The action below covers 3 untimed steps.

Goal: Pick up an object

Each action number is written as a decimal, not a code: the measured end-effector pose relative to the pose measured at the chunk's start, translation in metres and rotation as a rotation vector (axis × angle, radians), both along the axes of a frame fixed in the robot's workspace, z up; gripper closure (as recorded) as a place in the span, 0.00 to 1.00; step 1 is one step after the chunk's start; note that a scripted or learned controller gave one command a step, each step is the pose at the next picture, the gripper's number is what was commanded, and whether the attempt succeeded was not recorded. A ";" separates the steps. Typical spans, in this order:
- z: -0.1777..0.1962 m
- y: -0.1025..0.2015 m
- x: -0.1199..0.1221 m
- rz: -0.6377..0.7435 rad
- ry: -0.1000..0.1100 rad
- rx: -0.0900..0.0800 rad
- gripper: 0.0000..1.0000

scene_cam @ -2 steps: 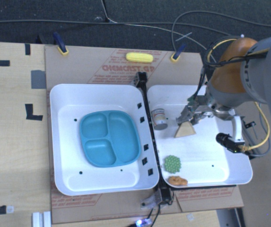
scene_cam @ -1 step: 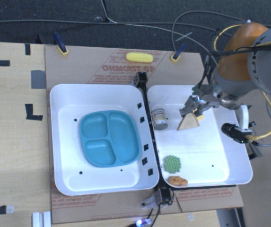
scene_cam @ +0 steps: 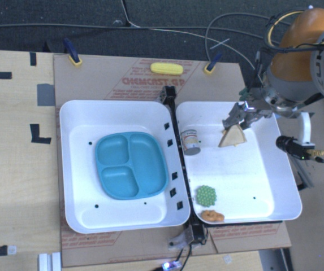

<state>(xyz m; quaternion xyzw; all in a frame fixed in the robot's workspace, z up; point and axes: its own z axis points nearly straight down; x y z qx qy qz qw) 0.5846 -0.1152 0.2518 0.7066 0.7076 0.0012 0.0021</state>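
Where the fingers [scene_cam: 236,119] end, the tan wedge [scene_cam: 233,137] lies.

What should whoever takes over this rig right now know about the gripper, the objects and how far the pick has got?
Gripper: low over the right bin, at the top of the tan wedge; whether its fingers are closed on the wedge cannot be told.
Right bin: tan wedge near the back, small can by the divider, green ball and orange piece at the front.
Left bin: blue divided plate.
Yellow object lies on the cardboard behind the bins.
Done: arm brought to the wedge.
Left: confirm a grasp, then lift.
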 end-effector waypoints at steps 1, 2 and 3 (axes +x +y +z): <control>-0.016 0.047 -0.017 0.003 0.008 0.002 1.00; -0.023 0.099 -0.041 0.003 0.008 0.001 1.00; -0.015 0.152 -0.053 0.005 0.007 0.003 1.00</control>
